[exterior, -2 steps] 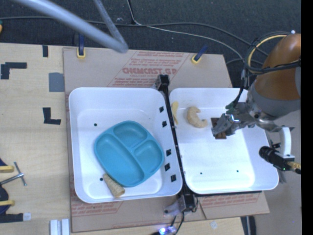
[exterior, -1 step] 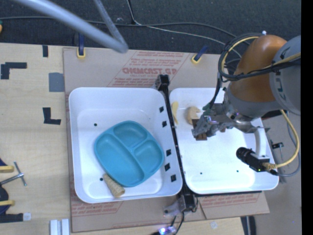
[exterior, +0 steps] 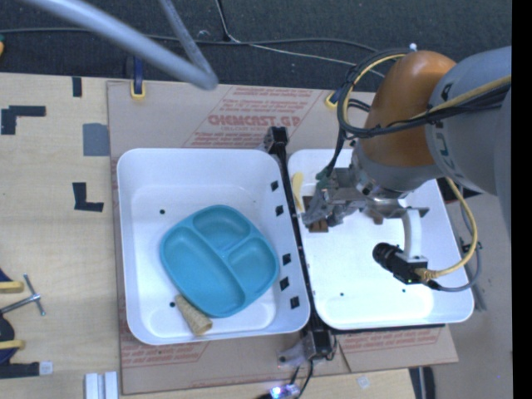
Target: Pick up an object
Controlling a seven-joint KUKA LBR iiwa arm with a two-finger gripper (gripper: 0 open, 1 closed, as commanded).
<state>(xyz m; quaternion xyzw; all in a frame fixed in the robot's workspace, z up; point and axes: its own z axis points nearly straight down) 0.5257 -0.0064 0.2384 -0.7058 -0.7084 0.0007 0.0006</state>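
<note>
The bench (exterior: 50, 223) fills most of the frame, pale wood with dark tape marks at the left, and a brown cardboard sheet (exterior: 249, 115) with red print lies across its middle. On that sheet sit two shallow white bins side by side, touching along a dark seam with black clips just right of centre.

The left bin (exterior: 137, 173) takes the centre-left of the frame. The right bin (exterior: 374, 306) takes the centre-right, its upper part covered by the arm.

The arm (exterior: 465, 115) comes in from the upper right, grey, with its orange band (exterior: 411, 106) bulging above the right bin's top edge. Black and yellow cables loop around it and down the bin's right side.

A blue divided plate (exterior: 218, 258) lies flat in the lower middle of the left bin, with three compartments, tilted on the diagonal.

The gripper (exterior: 320, 214) hangs low over the upper left corner of the right bin, close to the seam. Something small and brownish shows at its tip, but whether the fingers are apart or clamped on it cannot be told from here.

A small tan cork-like piece (exterior: 193, 315) lies at the lower left edge of the plate, touching it, near the left bin's bottom wall.

A pale yellow bit (exterior: 298, 181) shows just beside the seam, above the gripper.
</note>
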